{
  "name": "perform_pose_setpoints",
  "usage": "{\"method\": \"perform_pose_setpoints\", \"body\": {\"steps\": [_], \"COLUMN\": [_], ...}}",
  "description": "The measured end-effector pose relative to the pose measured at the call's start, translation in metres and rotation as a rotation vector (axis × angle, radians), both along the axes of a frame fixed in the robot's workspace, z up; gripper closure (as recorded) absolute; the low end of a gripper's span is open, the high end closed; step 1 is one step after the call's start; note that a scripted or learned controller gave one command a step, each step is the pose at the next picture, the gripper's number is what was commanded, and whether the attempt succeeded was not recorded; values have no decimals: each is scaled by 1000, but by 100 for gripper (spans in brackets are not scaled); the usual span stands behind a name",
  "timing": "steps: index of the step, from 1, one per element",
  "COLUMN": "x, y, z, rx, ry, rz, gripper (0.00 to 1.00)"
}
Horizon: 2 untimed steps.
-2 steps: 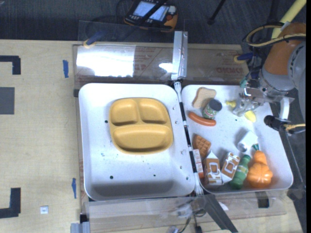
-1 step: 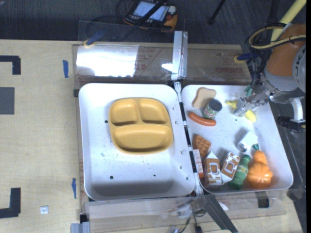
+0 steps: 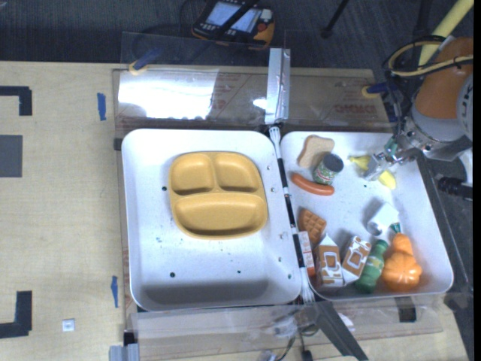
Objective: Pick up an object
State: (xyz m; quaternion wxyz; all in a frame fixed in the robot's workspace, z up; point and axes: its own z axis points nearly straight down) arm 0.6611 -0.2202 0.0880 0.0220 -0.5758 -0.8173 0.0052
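On the pale wooden bench, the left shallow white bin carries a mustard-yellow plastic tray with three compartments, lying flat near the bin's middle. A few small dark specks dot the white floor around it.

The right shallow white bin holds the loose toy food. At its upper left lies a tan slice of toy bread, with a small green-labelled can with a dark top just beside it, and a red-orange toy sausage just below both. Lower down, along the bin's left wall, sits a brown waffle-like piece. Along the bottom edge, packed close together, are a brown-and-white carton, a second small carton, a green bottle lying tilted, and an orange pumpkin-shaped toy. A small white-grey object lies just above this row.

Near the upper right of that bin, a yellow toy piece rests on the bin floor, directly at the metal gripper of the grey arm with its orange band. How wide the jaws stand cannot be told, nor whether the yellow piece is between them.
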Motion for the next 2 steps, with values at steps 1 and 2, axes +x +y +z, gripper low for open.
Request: {"method": "perform_pose_setpoints", "body": {"steps": [1, 2], "x": [7, -13], "y": [78, 72], "z": [122, 31], "rx": [-20, -18], "ry": [-46, -47], "rz": [-131, -17], "gripper": [100, 100]}}
